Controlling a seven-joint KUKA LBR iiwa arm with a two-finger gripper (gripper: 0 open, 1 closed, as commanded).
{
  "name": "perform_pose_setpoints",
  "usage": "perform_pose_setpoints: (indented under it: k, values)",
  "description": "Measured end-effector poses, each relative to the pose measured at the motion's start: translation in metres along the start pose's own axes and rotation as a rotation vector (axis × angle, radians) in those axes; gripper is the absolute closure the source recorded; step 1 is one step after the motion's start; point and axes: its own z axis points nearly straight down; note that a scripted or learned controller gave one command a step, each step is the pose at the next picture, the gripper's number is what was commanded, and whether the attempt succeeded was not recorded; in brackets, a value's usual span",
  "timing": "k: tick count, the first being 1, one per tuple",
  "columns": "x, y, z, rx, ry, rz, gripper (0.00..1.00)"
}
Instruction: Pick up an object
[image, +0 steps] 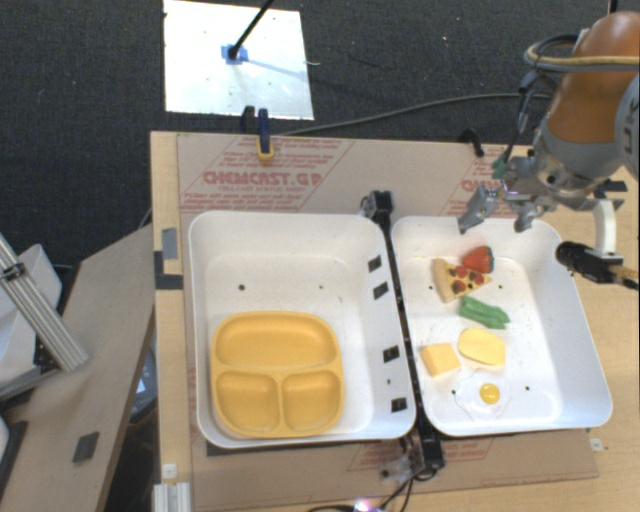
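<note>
claw (497, 213) spread apart — poised above the right bin (585, 340).

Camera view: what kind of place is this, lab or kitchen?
Likely a robot lab test bench, not a kitchen: two white bins clamped to a board, toy food like a pizza slice and fried egg, and a gripper hanging above them.

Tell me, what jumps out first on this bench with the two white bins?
The yellow divided tray in the left bin catches the eye first. In the right bin lies toy food: a pizza slice, a green piece, and a fried egg. The gripper hangs above that bin's far edge, jaws apart and holding nothing.
</note>
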Motion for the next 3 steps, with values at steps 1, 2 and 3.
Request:
perform_pose_setpoints:
  k: [1,2,3]
  values:
    - [0.0,0.002,-0.007,-0.011,-0.001,-0.002,0.0]
    - [0.004,-0.007,0.042,-0.007,-0.001,0.0,0.0]
    - [0.0,-0.011,0.086,-0.008,-0.001,0.001,0.0]
